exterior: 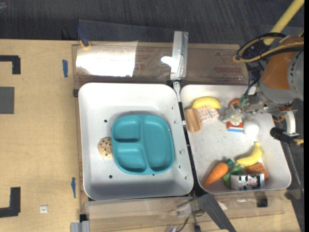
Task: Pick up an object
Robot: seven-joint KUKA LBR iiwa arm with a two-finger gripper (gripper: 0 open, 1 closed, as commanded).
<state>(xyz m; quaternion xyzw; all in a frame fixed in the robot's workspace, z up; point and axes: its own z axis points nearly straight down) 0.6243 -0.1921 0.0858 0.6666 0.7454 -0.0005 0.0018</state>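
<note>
Item: small red-and-white object, right bin, near its twelve o'clock wall. Tool just above it; we cannot tell its state. We advise a straight descent, avoiding the white ball at three o'clock.

Gripper fingers blurred among small items; arm cut off at right edge.
</note>
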